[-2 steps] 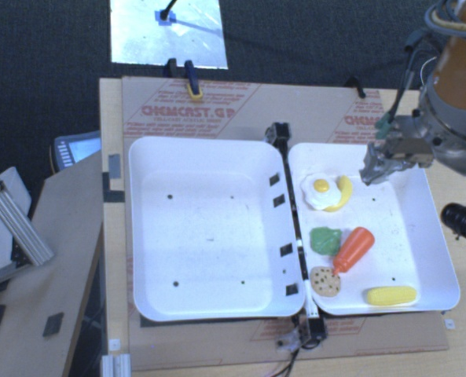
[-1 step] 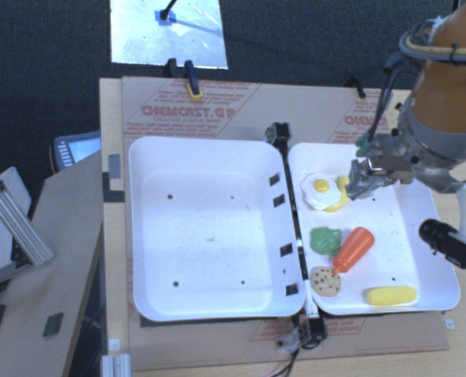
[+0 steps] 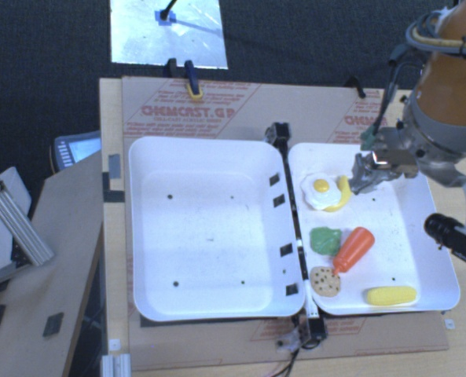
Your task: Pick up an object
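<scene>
The right bin [image 3: 421, 210] holds several toy foods. A fried egg [image 3: 321, 191] lies at its upper left with a yellow curved piece [image 3: 343, 196] against the egg's right side. Below them are a green leafy piece [image 3: 324, 239], an orange carrot [image 3: 353, 249] and a brown cookie [image 3: 324, 281]. A yellow oblong piece [image 3: 390, 295] rests near the bin's front edge. My gripper [image 3: 364, 177] hangs low over the right bin, its tip just right of the yellow curved piece and the egg. I see nothing held in it.
The left bin [image 3: 209, 226] sits beside the right one, with black clips along the seam [image 3: 284, 210] between them. Both rest on a cardboard sheet [image 3: 193, 108]. The arm comes in from the upper right.
</scene>
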### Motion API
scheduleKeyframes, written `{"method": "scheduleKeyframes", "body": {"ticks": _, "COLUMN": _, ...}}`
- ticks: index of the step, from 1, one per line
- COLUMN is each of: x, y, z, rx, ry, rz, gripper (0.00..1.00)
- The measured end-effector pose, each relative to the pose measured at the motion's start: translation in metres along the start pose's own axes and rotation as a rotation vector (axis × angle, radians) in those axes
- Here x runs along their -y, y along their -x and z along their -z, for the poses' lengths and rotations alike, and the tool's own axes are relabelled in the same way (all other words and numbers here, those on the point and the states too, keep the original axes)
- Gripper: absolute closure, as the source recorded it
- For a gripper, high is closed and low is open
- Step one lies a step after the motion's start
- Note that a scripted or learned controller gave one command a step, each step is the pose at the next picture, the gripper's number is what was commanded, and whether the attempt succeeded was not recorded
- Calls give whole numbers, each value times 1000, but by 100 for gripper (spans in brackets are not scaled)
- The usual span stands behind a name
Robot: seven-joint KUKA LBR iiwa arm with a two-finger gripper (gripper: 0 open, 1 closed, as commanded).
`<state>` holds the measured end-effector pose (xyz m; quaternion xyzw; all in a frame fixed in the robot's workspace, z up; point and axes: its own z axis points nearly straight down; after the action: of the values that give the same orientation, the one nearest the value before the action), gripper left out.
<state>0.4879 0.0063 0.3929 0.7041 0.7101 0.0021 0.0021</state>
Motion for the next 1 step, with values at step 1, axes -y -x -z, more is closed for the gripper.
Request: {"method": "scheduleKeyframes", "body": {"ticks": 1, "x": -1, "y": 0, "z": 11, "rx": 0, "ry": 3, "rz": 4, "gripper": 100}}
